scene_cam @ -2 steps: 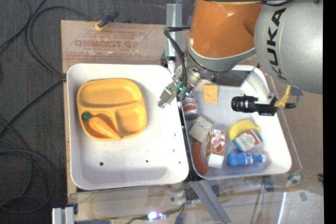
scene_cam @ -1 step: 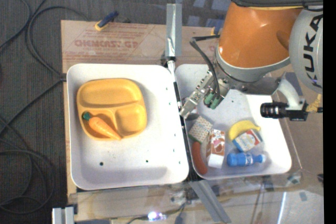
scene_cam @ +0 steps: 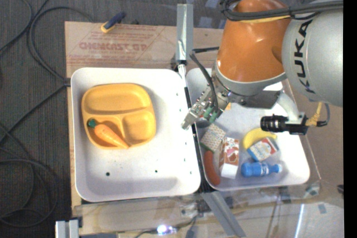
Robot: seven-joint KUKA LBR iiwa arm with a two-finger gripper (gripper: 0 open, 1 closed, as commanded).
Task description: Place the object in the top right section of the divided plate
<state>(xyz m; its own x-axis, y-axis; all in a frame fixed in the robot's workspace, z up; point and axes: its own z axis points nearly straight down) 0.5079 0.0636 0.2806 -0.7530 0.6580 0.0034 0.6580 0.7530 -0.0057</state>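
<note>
1. The gripper (scene_cam: pixel 193 117) hangs over the rim between the two bins, at the left edge of the right bin (scene_cam: pixel 301 175); I can't tell how its fingers stand.
2. A carrot (scene_cam: pixel 106 134) lies in the lower-left section of the yellow divided plate (scene_cam: pixel 118 96), in the left bin (scene_cam: pixel 134 181).
3. The right bin holds a banana (scene_cam: pixel 257 135), blue bottle (scene_cam: pixel 260 169), small carton (scene_cam: pixel 228 156) and sausage (scene_cam: pixel 210 168).

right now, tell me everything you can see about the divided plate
The divided plate is yellow-orange, looks like plastic, with rounded corners and raised ridges splitting it into one wide upper section and two lower ones. It lies flat in the left white bin, toward its upper left. A toy carrot lies in its lower-left section; the other sections hold nothing.
</note>
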